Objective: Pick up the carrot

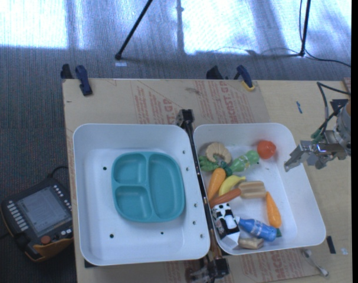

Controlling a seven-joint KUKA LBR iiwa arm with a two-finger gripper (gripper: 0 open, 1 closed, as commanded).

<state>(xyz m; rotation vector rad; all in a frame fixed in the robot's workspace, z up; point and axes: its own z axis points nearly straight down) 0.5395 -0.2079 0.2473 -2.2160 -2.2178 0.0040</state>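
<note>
Camera view: the hand [309, 154] hovers over the right bin's [308, 202] right rim, fingers spread wide and empty, presumably staged for descent. A carrot [216, 182] lies among crowded toy food at the bin's left; another carrot [273, 210] lies clearer, nearer the hand.

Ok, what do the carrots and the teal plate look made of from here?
Both carrots look like moulded plastic toys: uniform orange, smooth, slight sheen, though it could be rubber. The teal plate in the left bin appears to be hard plastic with a matte finish, its three compartments moulded in with rounded edges.
</note>
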